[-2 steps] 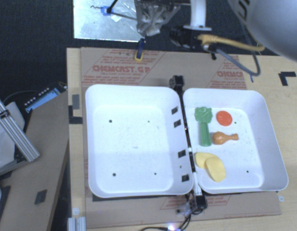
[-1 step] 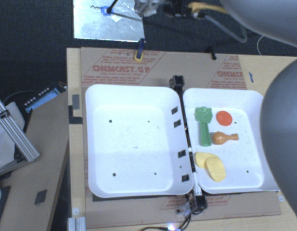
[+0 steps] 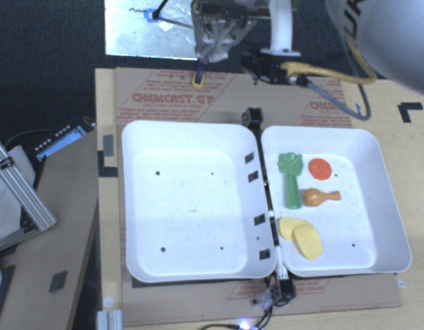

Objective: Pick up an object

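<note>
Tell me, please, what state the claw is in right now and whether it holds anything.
Claw: raised above the bench behind the bins, nothing visible between its fingers; open or closed cannot be told.

Slanted overhead view of both bins [image 3: 198, 133]

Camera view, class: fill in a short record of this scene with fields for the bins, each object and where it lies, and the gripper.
left bin: white, shallow, beside the right bin
right bin: white, holds four objects
green toy: upright in the picture, near the right bin's left wall
red disc: right of the green toy's top
orange drumstick: below the red disc
yellow pieces: front left of the right bin
gripper: above the bench, behind the left bin, holding nothing
</note>
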